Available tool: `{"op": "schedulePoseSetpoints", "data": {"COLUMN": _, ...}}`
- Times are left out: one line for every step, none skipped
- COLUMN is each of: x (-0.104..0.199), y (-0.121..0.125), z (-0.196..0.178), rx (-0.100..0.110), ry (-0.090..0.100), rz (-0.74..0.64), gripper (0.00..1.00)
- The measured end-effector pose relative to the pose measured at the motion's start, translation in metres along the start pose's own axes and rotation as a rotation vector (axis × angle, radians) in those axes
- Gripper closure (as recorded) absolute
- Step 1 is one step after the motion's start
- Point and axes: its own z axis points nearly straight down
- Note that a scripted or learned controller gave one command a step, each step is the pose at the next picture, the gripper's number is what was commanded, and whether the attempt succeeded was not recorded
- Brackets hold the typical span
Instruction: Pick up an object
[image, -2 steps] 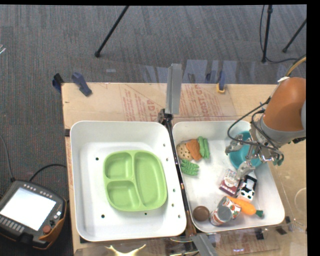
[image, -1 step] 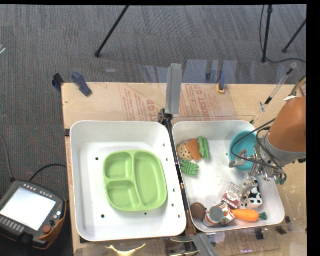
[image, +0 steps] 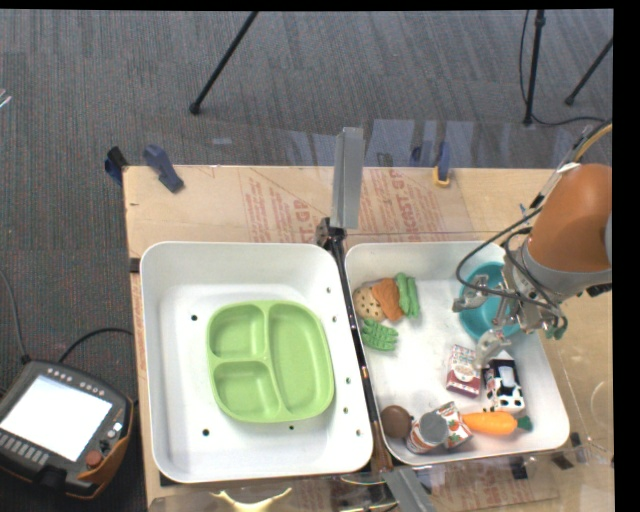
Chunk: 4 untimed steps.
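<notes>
The right bin (image: 430, 262) holds several toy foods. A cookie (image: 378, 298) and green beans (image: 408, 293) lie at its left, with a green pea pod (image: 378, 335) below them. A teal bowl (image: 482, 300) sits at the right, partly hidden by the wrist. A pink carton (image: 463, 370) and a black-and-white carton (image: 504, 388) lie nearer the front. Along the front wall are a carrot (image: 492, 423), a can (image: 433, 430) and a brown ball (image: 395, 420). My gripper (image: 497, 338) hangs low over the bowl's front edge, just above the two cartons.
The left bin (image: 170, 300) holds a green divided plate (image: 270, 360). A grey post (image: 348, 190) stands behind the seam between the bins. A teach pendant (image: 60, 425) lies on the floor at lower left. Cables loop around the wrist (image: 500, 250).
</notes>
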Motion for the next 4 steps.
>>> {"op": "schedulePoseSetpoints", "data": {"x": 0.036, "y": 0.002, "z": -0.002, "rx": 0.002, "ry": -0.011, "rz": 0.183, "gripper": 0.0}}
{"op": "schedulePoseSetpoints", "data": {"x": 0.019, "y": 0.001, "z": 0.001, "rx": -0.001, "ry": 0.005, "rz": 0.136, "gripper": 0.0}}
{"op": "schedulePoseSetpoints", "data": {"x": 0.112, "y": 0.005, "z": -0.002, "rx": 0.0, "ry": -0.017, "rz": 0.176, "gripper": 0.0}}
{"op": "schedulePoseSetpoints", "data": {"x": 0.055, "y": 0.002, "z": 0.002, "rx": -0.002, "ry": 0.004, "rz": 0.109, "gripper": 0.0}}
